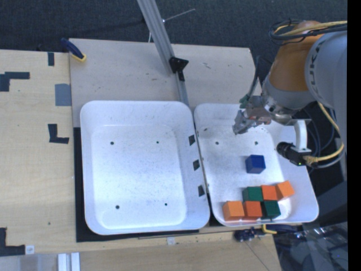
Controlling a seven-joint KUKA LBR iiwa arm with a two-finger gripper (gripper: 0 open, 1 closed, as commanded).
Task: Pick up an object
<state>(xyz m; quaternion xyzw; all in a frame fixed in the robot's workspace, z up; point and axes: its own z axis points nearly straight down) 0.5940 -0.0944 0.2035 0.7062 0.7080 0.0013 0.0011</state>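
Left bin [138,168] on the desk [34,151] carries no objects; the right bin [217,151] holds them all. Blue cube [255,164] sits alone mid-bin; a cluster of orange and green blocks [258,202] is packed at the near edge. Gripper [243,123] hangs over the bin's far part, above and left of the blue cube, nothing between its fingers; open or closed cannot be told. Step looks like approach: next move calls for centring over a block, then descending. Arm [304,61] reaches in from the right, wrist bent down.
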